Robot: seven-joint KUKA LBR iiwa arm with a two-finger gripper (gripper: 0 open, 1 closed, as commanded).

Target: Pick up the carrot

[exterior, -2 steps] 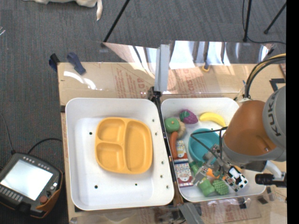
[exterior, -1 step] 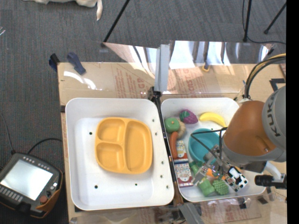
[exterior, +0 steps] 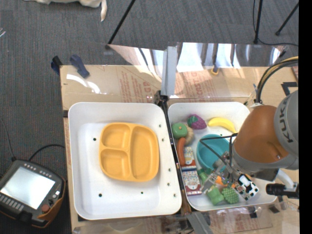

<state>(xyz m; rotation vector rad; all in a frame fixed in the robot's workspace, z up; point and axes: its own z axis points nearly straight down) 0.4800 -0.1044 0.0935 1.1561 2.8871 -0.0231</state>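
While the arm hung over the lower right part of the right bin (exterior: 243,107), the carrot (exterior: 181,151) lay well to the gripper's left, up against that bin's left wall; it was lying lengthwise, top end near the green round toy (exterior: 179,129) and bottom end touching the little carton (exterior: 190,172); nothing sat on top of it, so access from above looked fine.

The gripper (exterior: 218,176) was low down by the near edge of the teal bowl (exterior: 210,150), among the green blocks (exterior: 222,195) and the black-and-white cube (exterior: 247,188); honestly couldn't tell whether the fingers were spread or closed, too much clutter and the wrist blocked the view; something small and orange showed right at the tip, but I couldn't say it was gripped, and it wasn't the carrot anyway.

My guess on handling: it looked like a toy carrot, so light, stiff, and probably smooth plastic that could squirt out of a pinch; I'd take it across the middle of its length, fingers straddling the narrow width; the wall on one side leaves little room for a finger, so that's the risk; the yellow plate (exterior: 129,151) in the left bin (exterior: 87,116) played no part.
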